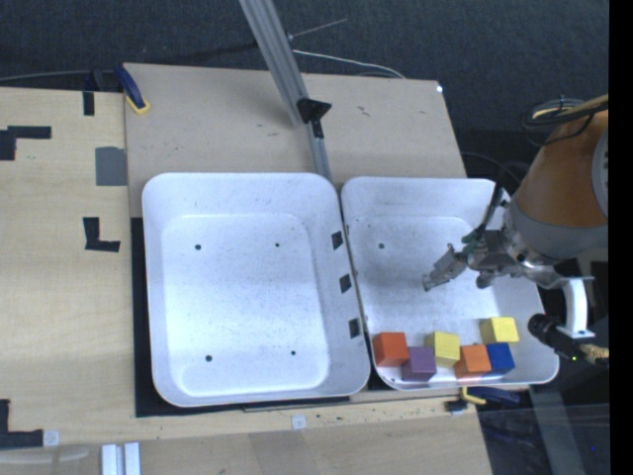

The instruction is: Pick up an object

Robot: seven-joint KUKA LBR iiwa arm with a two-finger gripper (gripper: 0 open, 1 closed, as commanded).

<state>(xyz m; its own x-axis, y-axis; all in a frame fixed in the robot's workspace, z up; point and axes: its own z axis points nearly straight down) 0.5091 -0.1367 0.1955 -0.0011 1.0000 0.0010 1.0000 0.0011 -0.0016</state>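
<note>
A grey arm with an orange band reaches in from the right edge of the bench [247, 117], its tool [440, 273] hanging over the middle of the right bin [396, 206]. Whether the tool is spread or pressed together cannot be told at this size and angle, and nothing can be made out between its tips.

The blocks sit in a loose row along the near edge of the right bin, well apart from the tool: an orange block [391, 346] toward the bin's near left corner, a purple block [422, 362] just beside it, then a yellow block [447, 346], a second orange block [475, 359] touching a blue block [500, 357], and a second yellow block [502, 330] just behind the blue one (nearest the arm's side).

The left bin [168, 216] lies alongside, its right rim overlapping that of its neighbour. A slanted metal rail [272, 38] crosses the far edge of the bench.
</note>
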